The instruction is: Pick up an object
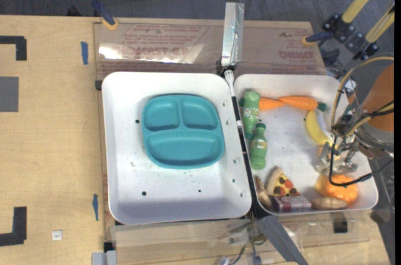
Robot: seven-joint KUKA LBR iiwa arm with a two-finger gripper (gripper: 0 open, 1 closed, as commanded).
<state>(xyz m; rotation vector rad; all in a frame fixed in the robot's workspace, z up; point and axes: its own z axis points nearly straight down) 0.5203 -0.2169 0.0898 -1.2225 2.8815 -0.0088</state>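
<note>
Camera view is showing the right bin crowded with toy food, any piece of which could be the object to pick up. Closest to the gripper is an orange fruit-like piece, sitting just below it against the bin's near right corner; whether the two are touching, I cannot tell. A banana is lying just up and to the left of the gripper, curving along the cables. Past the banana, farther up and left, a carrot is resting across the top of the bin. A pizza slice is lying to the lower left of the gripper, with a dark purple-wrapped bar below it along the near wall. Two green bottles are lying well to the left, by the wall shared with the other bin: one green bottle higher up, a smaller green bottle about level with the gripper.

Gripper is hanging low over the right side of that bin, wrapped in cables; whether its fingers are apart or together cannot be told from this angle. Arm is entering from the right.

Far to the left, in the left bin, a teal divided plate is sitting alone. Both bins are resting on the wooden bench.
</note>
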